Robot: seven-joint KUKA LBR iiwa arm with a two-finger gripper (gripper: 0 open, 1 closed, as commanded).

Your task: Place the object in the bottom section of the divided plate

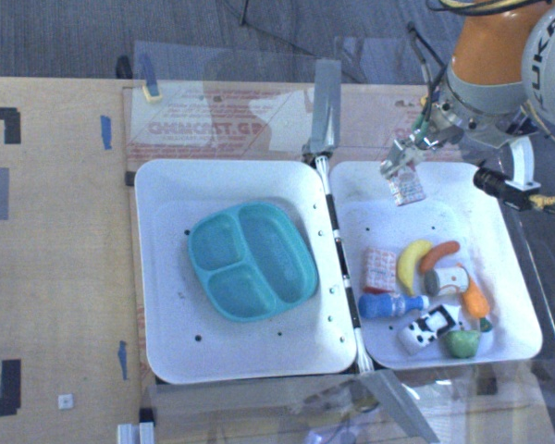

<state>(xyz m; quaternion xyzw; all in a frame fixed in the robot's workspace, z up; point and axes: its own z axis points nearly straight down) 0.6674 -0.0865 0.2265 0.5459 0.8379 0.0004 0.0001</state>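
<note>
A teal divided plate point(252, 259) lies in the left bin point(166, 340), with two sections toward the back and one at the front. My gripper point(400, 162) hangs over the back left part of the right bin point(509, 239). Its fingers are shut on a small pale packet with red print point(408, 188), which dangles from the tips. Gripper and packet are well to the right of the plate, past the rims where the two bins meet.
Toys crowd the right bin's front: a red-and-white checked block point(380, 268), a banana point(412, 263), a red sausage point(440, 252), a blue bottle point(388, 305), a carrot point(476, 299), a black-and-white cube point(427, 326) and a green piece point(462, 342). A grey bar point(326, 109) stands behind the bins.
</note>
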